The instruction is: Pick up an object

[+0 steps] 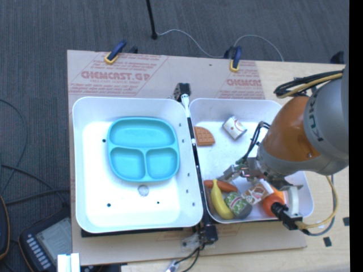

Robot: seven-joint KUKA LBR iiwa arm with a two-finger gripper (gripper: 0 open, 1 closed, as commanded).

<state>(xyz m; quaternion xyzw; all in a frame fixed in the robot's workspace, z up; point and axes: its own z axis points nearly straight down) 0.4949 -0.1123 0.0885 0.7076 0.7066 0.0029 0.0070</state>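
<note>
Camera view, taking the right bin (266,107) as reference. My gripper (245,173) hangs low over its middle, just above the clutter at its near edge: a banana (218,200), a carrot (222,185) and a packet (255,195). Whether my fingers are parted or closed, I cannot tell; the wrist seems to mask them. A waffle (204,135) lies by its left wall. Left of it, a blue divided plate (143,149) sits in the other bin (96,208).

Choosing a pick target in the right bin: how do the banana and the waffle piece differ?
The banana is yellow, long and curved; the waffle piece is brown, short and flat. The banana lies crowded against other items at the near edge, beside the gripper; the waffle piece lies apart by the divider. Both rest in the right bin.
</note>
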